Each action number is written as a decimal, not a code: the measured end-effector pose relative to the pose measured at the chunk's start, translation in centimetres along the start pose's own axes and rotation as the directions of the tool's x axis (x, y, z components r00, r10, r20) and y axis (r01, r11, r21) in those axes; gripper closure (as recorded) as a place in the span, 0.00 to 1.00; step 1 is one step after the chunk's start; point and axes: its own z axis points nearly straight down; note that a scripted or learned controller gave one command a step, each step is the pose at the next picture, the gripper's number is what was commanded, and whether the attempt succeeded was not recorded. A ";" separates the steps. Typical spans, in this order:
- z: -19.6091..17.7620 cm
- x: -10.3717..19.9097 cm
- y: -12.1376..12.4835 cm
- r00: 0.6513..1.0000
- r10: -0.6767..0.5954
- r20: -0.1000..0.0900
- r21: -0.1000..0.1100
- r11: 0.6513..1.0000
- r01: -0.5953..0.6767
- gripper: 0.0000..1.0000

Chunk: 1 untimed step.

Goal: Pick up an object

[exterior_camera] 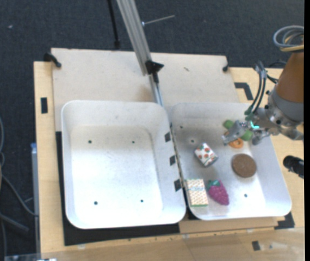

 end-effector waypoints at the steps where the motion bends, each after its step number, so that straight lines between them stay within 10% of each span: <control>1: -0.2 0.0 0.1 1.000 0.001 0.000 -0.004 1.000 -0.001 0.00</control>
